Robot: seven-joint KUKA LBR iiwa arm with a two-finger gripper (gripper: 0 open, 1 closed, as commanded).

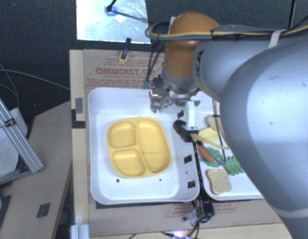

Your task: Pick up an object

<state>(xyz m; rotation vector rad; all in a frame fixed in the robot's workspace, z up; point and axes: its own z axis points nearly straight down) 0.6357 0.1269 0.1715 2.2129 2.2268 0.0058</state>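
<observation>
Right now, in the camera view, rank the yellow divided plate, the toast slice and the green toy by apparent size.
1. Yellow divided plate, clearly largest.
2. Toast slice and green toy: look alike, and the arm hides part of the toy, so unranked.

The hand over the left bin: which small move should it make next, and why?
Probably lower toward the yellow divided plate. The hand sits above the left bin near its far rim, just beyond the plate, with nothing visibly held.
</observation>
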